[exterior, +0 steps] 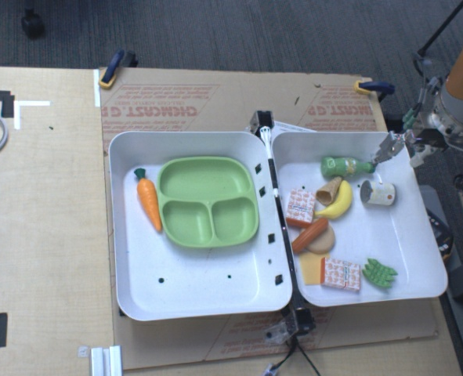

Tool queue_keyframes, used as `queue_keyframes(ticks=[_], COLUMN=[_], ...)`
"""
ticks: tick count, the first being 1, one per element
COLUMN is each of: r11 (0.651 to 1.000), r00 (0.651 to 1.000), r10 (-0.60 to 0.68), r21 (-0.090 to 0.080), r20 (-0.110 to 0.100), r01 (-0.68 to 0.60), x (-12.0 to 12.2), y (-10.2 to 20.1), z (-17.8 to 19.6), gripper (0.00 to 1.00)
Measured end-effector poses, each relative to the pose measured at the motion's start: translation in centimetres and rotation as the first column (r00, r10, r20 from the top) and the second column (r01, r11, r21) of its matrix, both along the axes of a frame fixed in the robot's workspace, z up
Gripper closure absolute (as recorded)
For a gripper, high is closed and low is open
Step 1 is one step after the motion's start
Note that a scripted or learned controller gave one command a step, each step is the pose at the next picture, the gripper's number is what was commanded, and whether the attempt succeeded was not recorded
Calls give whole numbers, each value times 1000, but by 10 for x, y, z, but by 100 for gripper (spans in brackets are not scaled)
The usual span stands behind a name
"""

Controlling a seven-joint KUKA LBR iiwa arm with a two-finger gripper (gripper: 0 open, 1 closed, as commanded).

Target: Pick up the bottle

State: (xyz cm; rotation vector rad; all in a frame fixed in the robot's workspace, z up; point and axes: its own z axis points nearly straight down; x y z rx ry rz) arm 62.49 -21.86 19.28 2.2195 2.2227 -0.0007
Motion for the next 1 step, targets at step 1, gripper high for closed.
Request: queue_keyframes(ticks=[1], r11=[1000], r00=[1000], r10=[3], r21=[-1], r20=[0], r01=[-3], x=[0], y=[0], z=[10], gripper=[100])
